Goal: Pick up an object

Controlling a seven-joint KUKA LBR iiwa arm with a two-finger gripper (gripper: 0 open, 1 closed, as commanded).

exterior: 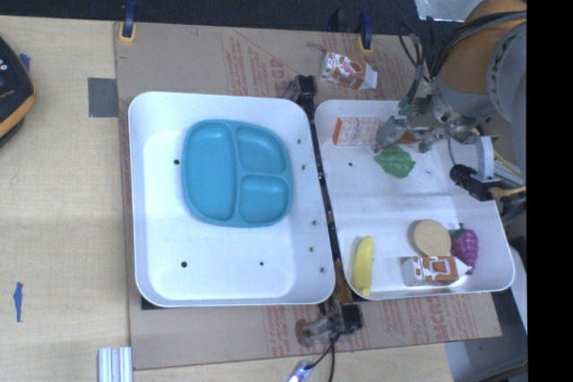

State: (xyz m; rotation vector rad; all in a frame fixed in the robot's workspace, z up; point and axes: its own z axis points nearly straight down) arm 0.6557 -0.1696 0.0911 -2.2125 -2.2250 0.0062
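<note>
My gripper (394,137) hangs over the far part of the right bin (394,219), directly above a green leafy toy (395,162). A white and orange carton (357,131) lies just left of it. Near the front of that bin lie a yellow banana (363,264), a tan round bread piece (431,237), purple grapes (465,246) and a small orange and white carton (433,270). Nothing shows between the gripper's tips.
The left bin (161,237) holds a blue divided plate (237,173). A small packet (347,72) lies on the cardboard behind the bins. Cables and a black fitting (474,182) sit along the right bin's right side.
</note>
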